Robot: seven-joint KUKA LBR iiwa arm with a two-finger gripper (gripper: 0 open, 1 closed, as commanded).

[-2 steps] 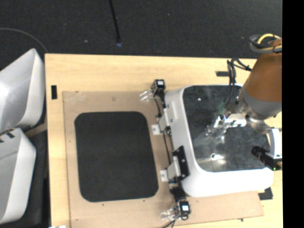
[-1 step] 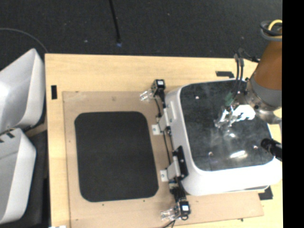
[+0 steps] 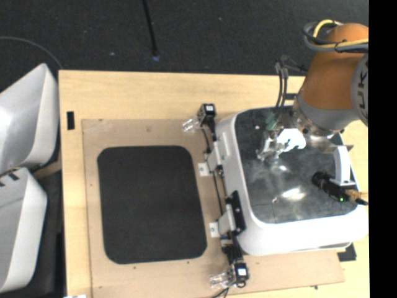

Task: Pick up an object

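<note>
tool [image 3: 277, 143] low in right bin [image 3: 248, 228], upper area; white object [image 3: 293, 139] touching it; grip state unclear.

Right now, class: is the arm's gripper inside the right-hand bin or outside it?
Inside. The gripper hangs within the white rim of the right bin, over its dark floor near the far end.

grey arm with orange band [image 3: 335, 67] reaching in from the right, gripper [image 3: 276, 143] lowered, pointing down-left

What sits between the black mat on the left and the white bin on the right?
In the camera view, a row of black-and-metal clamps and brackets runs along the gap between the black mat and the white bin.
</note>
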